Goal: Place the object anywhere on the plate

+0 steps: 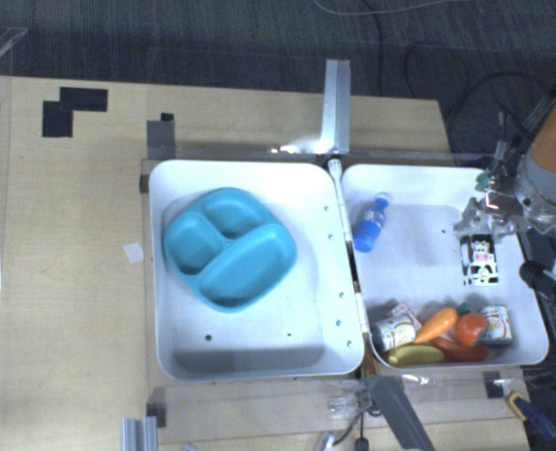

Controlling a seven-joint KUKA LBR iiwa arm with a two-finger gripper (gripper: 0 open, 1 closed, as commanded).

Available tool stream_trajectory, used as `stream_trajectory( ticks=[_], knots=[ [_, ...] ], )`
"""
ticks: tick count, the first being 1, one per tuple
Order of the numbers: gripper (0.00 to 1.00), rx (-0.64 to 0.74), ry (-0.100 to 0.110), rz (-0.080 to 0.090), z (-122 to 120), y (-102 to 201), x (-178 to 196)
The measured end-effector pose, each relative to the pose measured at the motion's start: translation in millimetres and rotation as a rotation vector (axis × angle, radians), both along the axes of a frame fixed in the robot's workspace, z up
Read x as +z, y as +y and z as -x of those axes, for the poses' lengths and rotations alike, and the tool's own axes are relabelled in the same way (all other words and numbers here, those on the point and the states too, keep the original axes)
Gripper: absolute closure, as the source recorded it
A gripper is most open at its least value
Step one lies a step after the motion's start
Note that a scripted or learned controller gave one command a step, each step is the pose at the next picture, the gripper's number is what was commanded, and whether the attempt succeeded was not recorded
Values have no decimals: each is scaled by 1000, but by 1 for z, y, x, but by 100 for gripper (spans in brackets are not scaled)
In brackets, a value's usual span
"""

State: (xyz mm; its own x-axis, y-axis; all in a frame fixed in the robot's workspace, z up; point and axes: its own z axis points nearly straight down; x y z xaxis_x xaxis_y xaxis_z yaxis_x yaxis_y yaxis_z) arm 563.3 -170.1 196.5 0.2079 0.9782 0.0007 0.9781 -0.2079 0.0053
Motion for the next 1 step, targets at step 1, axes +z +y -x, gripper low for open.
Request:
stream_trajectory(
  ticks=[1],
  knots=[
    [100,-28,4,-1,34,78,-29]
  ],
)
